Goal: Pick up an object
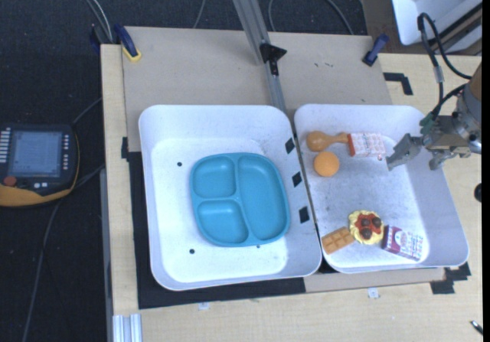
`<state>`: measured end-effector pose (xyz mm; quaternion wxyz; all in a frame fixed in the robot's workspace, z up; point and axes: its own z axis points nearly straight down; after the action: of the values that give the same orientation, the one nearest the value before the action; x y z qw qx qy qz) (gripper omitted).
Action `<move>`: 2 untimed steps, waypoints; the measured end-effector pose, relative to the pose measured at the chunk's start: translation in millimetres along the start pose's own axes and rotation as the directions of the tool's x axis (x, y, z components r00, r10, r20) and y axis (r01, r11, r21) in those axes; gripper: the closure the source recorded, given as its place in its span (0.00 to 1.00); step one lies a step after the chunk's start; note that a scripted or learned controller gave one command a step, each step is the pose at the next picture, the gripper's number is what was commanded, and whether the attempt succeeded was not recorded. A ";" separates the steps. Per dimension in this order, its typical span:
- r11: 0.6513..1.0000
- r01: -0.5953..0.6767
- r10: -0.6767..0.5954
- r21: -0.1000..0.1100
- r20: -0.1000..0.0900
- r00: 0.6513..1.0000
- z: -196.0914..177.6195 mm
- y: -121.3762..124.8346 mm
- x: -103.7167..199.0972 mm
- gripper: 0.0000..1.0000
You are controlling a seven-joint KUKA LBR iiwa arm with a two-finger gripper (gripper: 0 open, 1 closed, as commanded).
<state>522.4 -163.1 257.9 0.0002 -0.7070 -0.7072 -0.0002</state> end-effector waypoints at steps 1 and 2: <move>1.000 0.000 0.000 0.008 -0.003 1.000 58.2 -3.7 9.4 0.00; 1.000 -0.001 0.001 0.008 -0.003 1.000 114.2 -13.0 4.1 0.00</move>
<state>509.4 -158.9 143.7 0.0040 -0.7074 -0.7068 0.0017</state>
